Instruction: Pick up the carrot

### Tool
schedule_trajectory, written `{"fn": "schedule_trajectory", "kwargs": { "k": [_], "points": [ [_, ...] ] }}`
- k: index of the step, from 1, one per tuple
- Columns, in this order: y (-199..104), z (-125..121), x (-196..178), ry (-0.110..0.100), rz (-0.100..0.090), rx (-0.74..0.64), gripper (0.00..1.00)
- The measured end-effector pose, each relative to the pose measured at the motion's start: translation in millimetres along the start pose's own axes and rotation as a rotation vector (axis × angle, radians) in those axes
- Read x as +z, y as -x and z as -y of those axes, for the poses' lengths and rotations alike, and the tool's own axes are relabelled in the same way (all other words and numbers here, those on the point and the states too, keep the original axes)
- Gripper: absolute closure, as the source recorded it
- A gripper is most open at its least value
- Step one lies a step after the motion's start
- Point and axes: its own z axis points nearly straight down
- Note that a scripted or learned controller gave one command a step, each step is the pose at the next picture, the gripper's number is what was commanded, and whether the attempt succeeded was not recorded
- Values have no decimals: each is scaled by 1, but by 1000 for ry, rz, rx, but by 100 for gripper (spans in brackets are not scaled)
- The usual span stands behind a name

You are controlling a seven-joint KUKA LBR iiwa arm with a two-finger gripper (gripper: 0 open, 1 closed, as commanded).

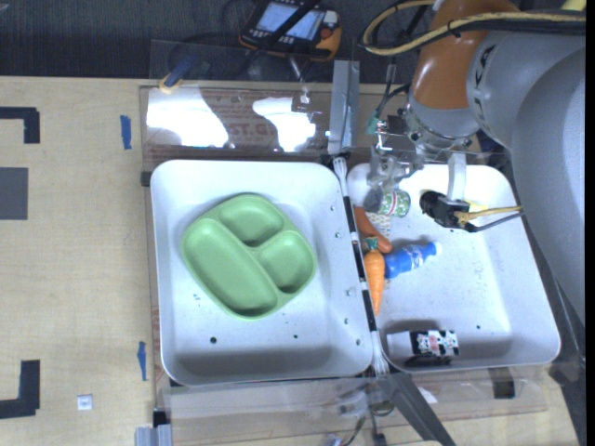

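Note:
The carrot (374,277) is orange with a green top and lies along the left wall of the right bin (493,333), pointing toward the front. My gripper (387,186) hangs over the back left of that bin, above and behind the carrot and apart from it. A small green-and-white thing (396,203) sits right under the gripper tip. Whether it touches the gripper I cannot tell.
A second orange-red piece (365,222) lies just behind the carrot. A blue bottle (409,258) rests right beside the carrot. A black-and-white item (433,344) sits at the right bin's front. The left bin (177,342) holds a green divided plate (247,253).

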Motion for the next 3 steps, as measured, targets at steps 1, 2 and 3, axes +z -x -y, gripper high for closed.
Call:
{"fn": "schedule_trajectory", "kwargs": {
  "k": [1,2,3],
  "points": [
    [-1,-1,-10,3,1,-2,100],
    [121,-20,56,1,0,74,100],
    [37,-11,0,6,0,-131,100]
  ]
}}
